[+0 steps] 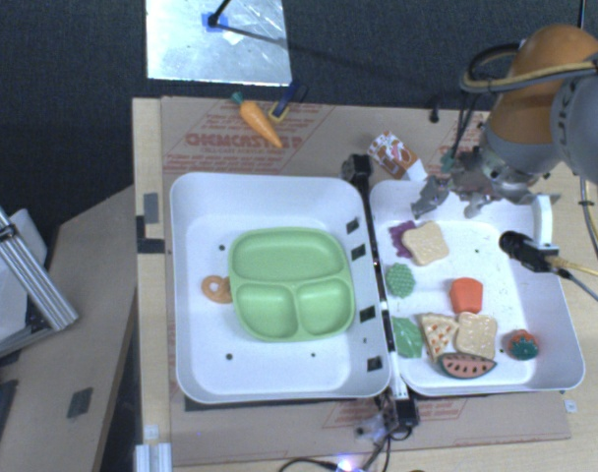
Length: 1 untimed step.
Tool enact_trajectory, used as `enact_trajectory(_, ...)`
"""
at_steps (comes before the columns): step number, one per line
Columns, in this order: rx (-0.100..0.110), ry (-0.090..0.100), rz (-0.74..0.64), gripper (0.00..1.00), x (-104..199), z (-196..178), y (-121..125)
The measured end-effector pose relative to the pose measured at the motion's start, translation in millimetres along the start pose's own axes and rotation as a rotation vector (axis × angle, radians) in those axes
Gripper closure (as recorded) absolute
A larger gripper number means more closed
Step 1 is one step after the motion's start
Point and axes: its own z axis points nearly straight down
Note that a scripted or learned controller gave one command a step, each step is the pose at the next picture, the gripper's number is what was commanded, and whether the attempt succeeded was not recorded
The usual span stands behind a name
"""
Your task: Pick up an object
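1. The end effector hangs over the far rim of the right bin. We see its two grey fingers spread apart, with nothing between them and no toy touched.
2. Nearest to it, on the bin floor just below in the view, we find a tan toast slice. It is flat and roughly square, and it overlaps a dark purple piece whose shape we cannot make out.
3. Nearer the camera, beside the bin's left wall, we note a round green piece with a pebbled surface and a flat green leaf.
4. An orange-red block with smooth faces stands alone in the middle of the bin.
5. Along the near wall we see a group packed close together: a wedge-shaped pizza slice, a pale square cracker and a curved watermelon slice. A small red-and-green round piece lies to their right.
6. The left bin, of smooth white plastic, holds a glossy green divided plate with three compartments. An orange ring lies just beside its left edge.
7. Beyond the bins, on the printed cardboard sheet, we see a tapered orange carrot. A small printed packet sits by the right bin's far corner.
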Motion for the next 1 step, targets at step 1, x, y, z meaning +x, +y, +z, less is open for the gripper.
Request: enact_trajectory(1,0.000,0.000,0.000,0.00,-9.6,49.6,2.8)
